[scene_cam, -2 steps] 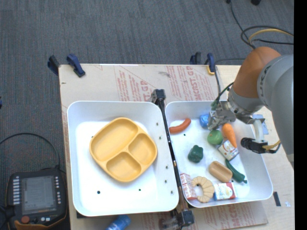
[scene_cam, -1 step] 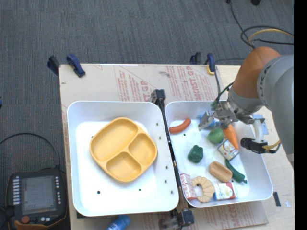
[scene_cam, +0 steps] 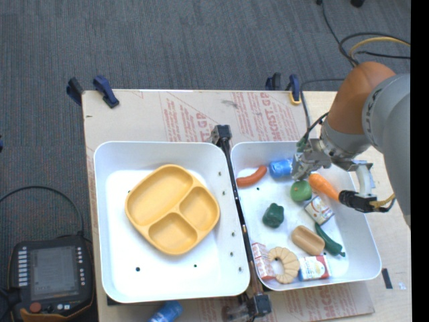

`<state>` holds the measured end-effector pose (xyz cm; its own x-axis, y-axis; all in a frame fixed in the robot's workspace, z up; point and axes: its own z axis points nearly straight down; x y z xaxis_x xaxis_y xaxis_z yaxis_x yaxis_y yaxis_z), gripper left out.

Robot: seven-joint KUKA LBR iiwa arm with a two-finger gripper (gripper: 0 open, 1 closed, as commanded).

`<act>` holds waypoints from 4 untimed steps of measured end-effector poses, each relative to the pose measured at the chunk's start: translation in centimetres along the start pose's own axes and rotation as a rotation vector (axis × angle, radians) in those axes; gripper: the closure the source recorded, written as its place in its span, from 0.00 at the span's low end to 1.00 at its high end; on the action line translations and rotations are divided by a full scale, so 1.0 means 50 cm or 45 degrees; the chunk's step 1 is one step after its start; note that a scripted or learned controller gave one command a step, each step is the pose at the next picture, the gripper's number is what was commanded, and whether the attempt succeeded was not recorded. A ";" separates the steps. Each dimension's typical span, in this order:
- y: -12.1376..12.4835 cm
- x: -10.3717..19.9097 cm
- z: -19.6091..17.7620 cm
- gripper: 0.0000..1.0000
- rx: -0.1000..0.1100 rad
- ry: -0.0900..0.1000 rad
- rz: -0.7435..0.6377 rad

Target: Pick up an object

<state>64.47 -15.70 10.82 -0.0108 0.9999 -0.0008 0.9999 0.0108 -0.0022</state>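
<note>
Closely crowding the gripper (scene_cam: 303,168): blue can (scene_cam: 281,168), green ball (scene_cam: 301,190), carrot (scene_cam: 324,186); grip unclear.

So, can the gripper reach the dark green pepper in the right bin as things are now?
Probably yes. The green pepper lies apart from its neighbours with nothing over it, and the gripper hangs over the same bin, near the blue can.

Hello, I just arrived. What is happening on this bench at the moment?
A grey and orange robot arm reaches in from the right, and its gripper is down in the right bin, among toy food, near a blue can, a green ball and a carrot. Nothing looks lifted yet. The left bin holds a yellow divided plate.
</note>
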 end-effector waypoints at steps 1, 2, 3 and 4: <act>0.000 0.001 0.000 0.00 0.001 0.000 -0.001; -0.036 0.142 0.042 0.00 0.001 0.003 0.008; -0.252 0.096 0.043 0.00 0.003 0.003 0.016; -0.251 0.096 0.023 1.00 0.003 0.005 0.019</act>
<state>51.89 -11.03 9.69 0.0043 1.0000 0.0030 1.0000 -0.0043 -0.0045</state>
